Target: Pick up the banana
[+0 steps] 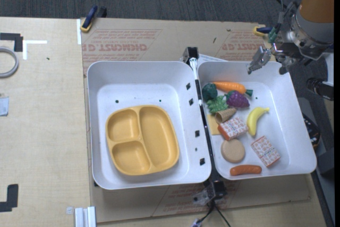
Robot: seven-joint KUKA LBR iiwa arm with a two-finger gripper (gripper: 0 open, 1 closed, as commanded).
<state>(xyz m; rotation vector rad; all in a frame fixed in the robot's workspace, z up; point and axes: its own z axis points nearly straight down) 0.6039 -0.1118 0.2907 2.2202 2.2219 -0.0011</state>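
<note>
Camera view
Banana: you'll find the banana (256, 119) in the right bin (291, 94), between the grapes (237, 99) and a small red-and-white box (265, 150).
Pincer: your pincer (271, 58) hangs above the bin's far rim (well apart from the banana), fingers spread, holding nothing.

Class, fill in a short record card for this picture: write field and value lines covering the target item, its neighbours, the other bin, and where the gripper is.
target: banana, lying in the right bin, untouched
near target: carrot, grapes, two small boxes, round cookie, sausage
left bin: holds a yellow divided plate
gripper: above the right bin's far edge, apart from the banana
gripper contents: nothing between the fingers
task state: pick not yet done
</note>
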